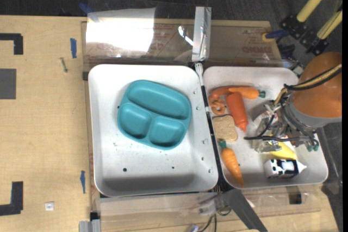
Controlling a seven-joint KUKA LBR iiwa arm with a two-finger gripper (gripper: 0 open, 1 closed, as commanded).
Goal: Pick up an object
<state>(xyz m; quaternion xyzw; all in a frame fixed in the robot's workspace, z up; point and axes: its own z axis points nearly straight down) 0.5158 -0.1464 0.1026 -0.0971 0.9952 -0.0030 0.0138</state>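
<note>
**A:** Status of the end effector (272, 136)?

**B:** Low in the bin (251, 167) nearer the arm. Open or closed, I cannot tell.

**A:** Candidate objects?

**B:** Red carrot (236, 108) and cracker (224, 129), close together just beside it.

**A:** Hazard?

**B:** Crowding. A descent there may push one aside or catch both.

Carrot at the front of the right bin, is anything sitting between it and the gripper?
Nothing visible does. The gripper hangs over the right bin's right half, and bare white floor lies between it and the carrot. The tan cracker lies farther back, and the yellow piece sits by the gripper, off that line.
</note>
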